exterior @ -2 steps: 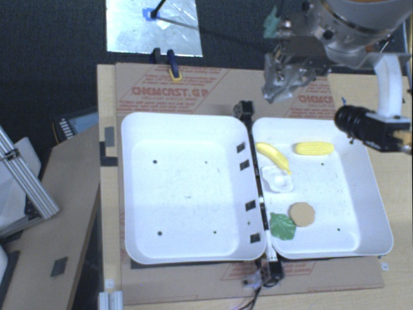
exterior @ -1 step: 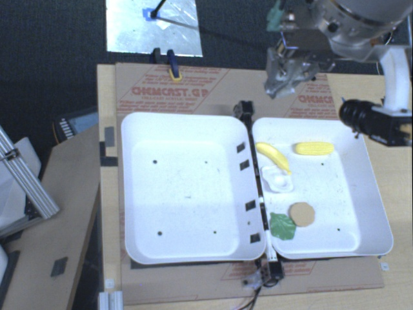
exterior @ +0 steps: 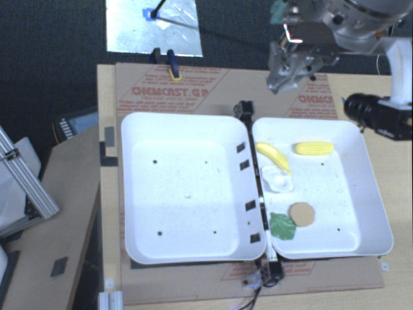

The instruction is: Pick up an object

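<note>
Near edge of right bin (exterior: 371, 237): green leafy piece (exterior: 282, 227) by the divider, tan round disc (exterior: 301, 214) just beside it, touching or nearly. Mid: small white obj (exterior: 276, 181) against the divider, yellow banana (exterior: 273, 157) above it, tilted. Farther back: yellow corn-like piece (exterior: 314, 148) lying flat, apart from banana. Left bin (exterior: 139, 237) has nothing to pick. All objs resting on bin floor, none lifted. Far: gripper (exterior: 282, 79) hangs high beyond the bins' back edge, over the brown board; nothing seen in it, but open/closed — can't tell. Progress: pick not yet begun; descent, grasp and lift all left.
</note>
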Available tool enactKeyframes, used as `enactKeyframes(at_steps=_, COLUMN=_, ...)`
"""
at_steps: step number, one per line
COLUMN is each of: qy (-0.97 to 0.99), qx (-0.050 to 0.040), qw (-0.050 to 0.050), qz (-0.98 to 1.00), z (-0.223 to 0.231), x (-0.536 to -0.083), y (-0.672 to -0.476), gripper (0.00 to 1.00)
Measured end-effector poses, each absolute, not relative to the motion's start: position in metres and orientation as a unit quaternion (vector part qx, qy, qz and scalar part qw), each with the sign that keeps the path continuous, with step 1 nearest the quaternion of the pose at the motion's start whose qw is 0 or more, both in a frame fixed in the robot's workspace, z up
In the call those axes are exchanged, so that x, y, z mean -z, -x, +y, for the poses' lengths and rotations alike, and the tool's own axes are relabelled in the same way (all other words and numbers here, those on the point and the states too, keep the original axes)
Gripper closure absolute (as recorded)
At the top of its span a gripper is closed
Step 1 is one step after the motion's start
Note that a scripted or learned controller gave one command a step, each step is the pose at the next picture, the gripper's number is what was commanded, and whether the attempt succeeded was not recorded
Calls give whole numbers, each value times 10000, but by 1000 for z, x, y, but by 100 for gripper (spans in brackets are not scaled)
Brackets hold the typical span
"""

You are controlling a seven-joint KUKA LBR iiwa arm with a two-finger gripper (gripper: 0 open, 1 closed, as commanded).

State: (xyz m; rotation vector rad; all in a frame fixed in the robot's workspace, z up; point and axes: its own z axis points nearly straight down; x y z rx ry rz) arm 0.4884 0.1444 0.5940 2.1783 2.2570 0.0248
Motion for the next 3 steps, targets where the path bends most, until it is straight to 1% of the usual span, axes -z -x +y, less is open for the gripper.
enactKeyframes(at_steps=3, qy=-6906, qx=-116, qw=35, qz=7231, z=144, x=-628, y=-489, gripper=100)
